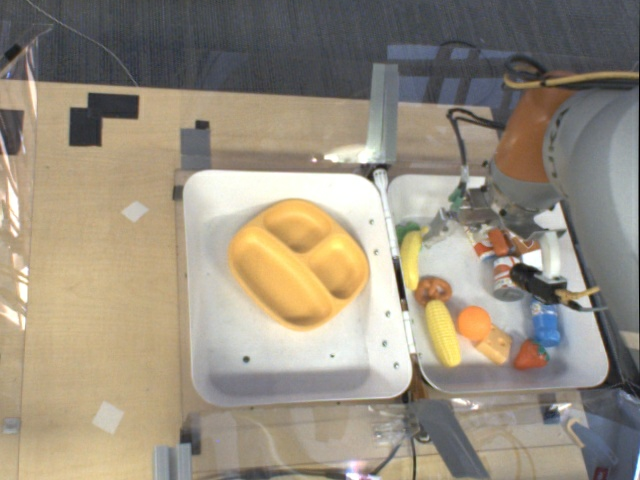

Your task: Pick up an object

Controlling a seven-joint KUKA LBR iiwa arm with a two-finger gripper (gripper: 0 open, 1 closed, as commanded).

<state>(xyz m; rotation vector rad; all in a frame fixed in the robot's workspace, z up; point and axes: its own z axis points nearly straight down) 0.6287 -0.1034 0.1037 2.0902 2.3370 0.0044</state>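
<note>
Nearest you, along the right bin's (600,373) near wall, lay a corn cob (442,332), an orange (474,322), a cheese wedge (492,347) and a strawberry (531,356). You had the hand (462,206) over that bin's far end, just right of a banana (410,259); whether it was wide or narrow, you could not tell. That banana looked light, stiff and slick, best pinched across its middle. Left, a yellow divided plate (298,261) sat apart.

Your arm (590,158) enters from three o'clock, orange band up, with the gripper (462,208) lowered toward nine o'clock.
</note>
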